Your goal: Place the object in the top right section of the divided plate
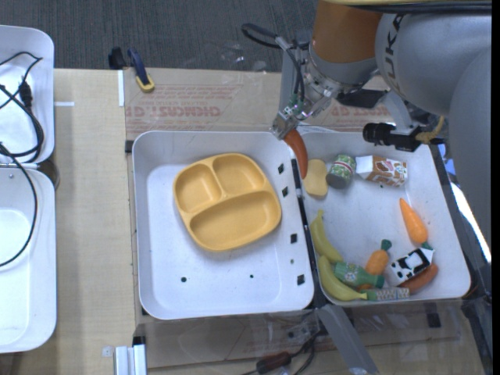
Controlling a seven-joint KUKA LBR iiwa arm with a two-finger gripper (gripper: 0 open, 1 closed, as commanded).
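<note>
Above the bins' shared rim, the end effector (291, 131) grips a red sausage (297, 148), well apart from the divided plate (226, 201).

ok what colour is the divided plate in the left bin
Yellow-orange, plain with no pattern; the divided plate shows clearly in the camera view.

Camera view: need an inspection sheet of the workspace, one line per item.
Surface: wooden bench bearing two shallow white bins.
Job's things: yellow three-section divided plate in the left bin, its sections bare; orange-red sausage-shaped toy at the divider, just under the hand.
Clutter: right bin has yellow bananas, orange carrot, small can, cow-print toy.
Grippers: hand above the divider's far end; grasp unclear.
Cables: black cable at left edge.
Surroundings: dark carpet beyond bench.
</note>
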